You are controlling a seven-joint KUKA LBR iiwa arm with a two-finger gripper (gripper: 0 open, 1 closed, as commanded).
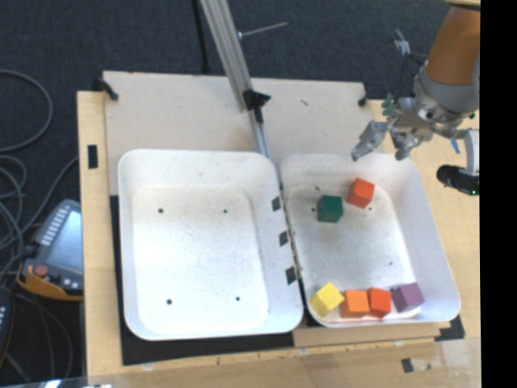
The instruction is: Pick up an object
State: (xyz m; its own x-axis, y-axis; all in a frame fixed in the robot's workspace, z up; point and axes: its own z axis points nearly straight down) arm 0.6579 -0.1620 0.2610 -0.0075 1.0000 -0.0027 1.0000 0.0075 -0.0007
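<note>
Arm enters from the right, orange band above the wrist. Gripper (382,145) hangs over the far rim of the right bin (428,217), fingers spread wide, nothing between them.

Right bin contents:
- orange cube (361,192), far part of the bin, just near-side of the gripper, apart from it.
- green cube (329,208), just left of the orange cube, not touching it.
- row along the near wall, left to right: yellow cube (328,297), orange block (356,302), red-orange block (380,301), purple cube (407,296). The middle two touch; the yellow one sits turned at an angle.

Left bin (145,217): a few small dark specks on its floor.

Metal rail (228,39) runs at a slant from the far edge down to the gap between the bins. Cables (20,168) and a pendant (55,245) lie off the bench at left.
</note>
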